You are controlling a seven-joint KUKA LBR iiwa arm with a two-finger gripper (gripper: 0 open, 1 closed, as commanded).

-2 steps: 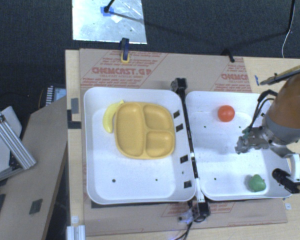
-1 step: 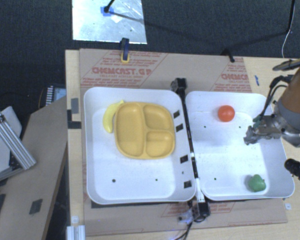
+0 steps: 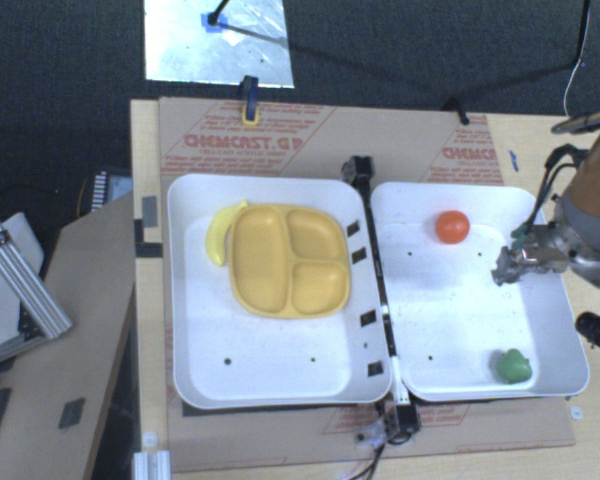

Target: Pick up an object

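Here, seen from above, the gripper (image 3: 507,266) hovers over the right bin (image 3: 460,388), its jaw opening impossible to tell, between a smooth round orange ball (image 3: 452,227) up-left and a lumpy green object (image 3: 513,366) below, touching neither.

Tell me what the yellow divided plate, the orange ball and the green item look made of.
Yellow divided plate: likely moulded plastic, matte, one even colour with rounded compartments. Orange ball: smooth, possibly plastic or rubber, even colour. Green item: perhaps plastic toy food, lumpy; too small to be sure.
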